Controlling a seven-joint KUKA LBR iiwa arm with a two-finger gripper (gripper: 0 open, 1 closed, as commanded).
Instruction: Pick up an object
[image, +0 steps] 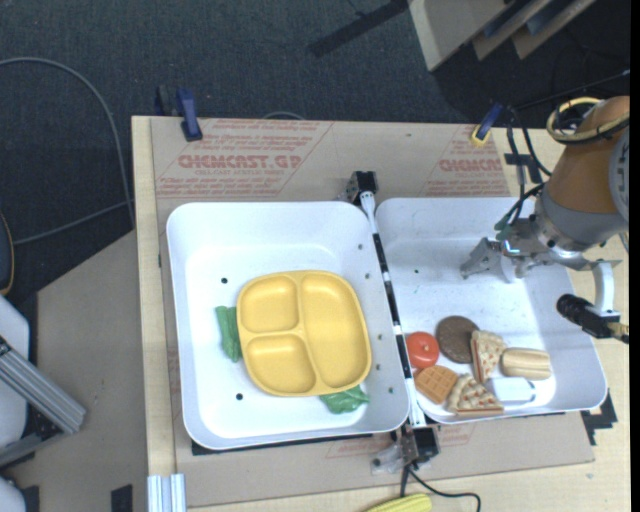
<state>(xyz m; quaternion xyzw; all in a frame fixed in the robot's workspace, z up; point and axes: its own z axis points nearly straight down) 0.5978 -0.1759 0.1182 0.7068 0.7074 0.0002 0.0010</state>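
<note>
Pincer (487, 260) hovering, fingers spread, holding nothing, over bare upper part of right bin (430, 225). Approach step underway. Toy food pile (480, 372) lying in bin's near corner; next move needs lowering there.

A cluster of toy food pieces lies in the near part of the right bin (560, 395). A red tomato (423, 348) sits at the cluster's left, close to the bin's left wall. Just right of it lies a flat, dark brown round patty (457, 337). Below the tomato rests an orange waffle-textured piece (436, 383), touching a tan lattice-patterned piece (474, 396). A pizza-like wedge (487, 353) stands between the patty and a tan bread roll (525, 362), which lies on its side. A white block (514, 390) sits just below the roll.
</note>
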